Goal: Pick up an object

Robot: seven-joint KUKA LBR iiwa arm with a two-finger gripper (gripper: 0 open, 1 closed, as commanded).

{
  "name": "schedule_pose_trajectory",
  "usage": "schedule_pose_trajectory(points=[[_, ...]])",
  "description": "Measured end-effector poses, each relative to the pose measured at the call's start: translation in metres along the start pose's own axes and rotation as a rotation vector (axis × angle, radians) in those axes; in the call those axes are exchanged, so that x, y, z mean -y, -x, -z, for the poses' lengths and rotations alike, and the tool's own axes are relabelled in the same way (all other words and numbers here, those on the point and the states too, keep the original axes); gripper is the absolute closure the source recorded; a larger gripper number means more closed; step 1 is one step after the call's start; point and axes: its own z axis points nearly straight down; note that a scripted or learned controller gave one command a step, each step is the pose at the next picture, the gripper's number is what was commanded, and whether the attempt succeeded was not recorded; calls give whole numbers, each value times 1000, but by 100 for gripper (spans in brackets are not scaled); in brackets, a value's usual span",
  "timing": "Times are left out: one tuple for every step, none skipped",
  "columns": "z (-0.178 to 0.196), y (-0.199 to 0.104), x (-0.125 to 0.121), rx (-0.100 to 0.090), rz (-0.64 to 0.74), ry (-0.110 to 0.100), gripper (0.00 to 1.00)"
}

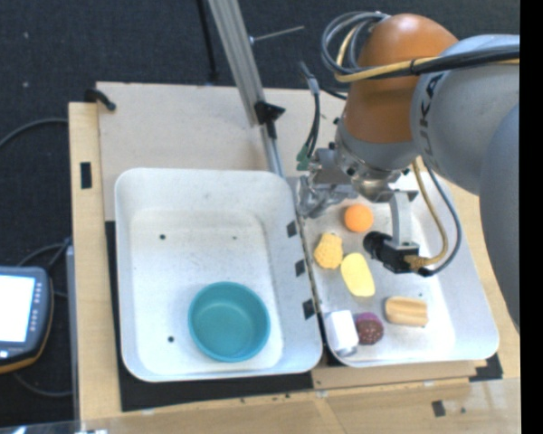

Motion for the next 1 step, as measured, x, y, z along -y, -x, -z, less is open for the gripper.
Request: schedule_pose_trajectory(points=[[-19,-46,-15,0,-1,0,100]])
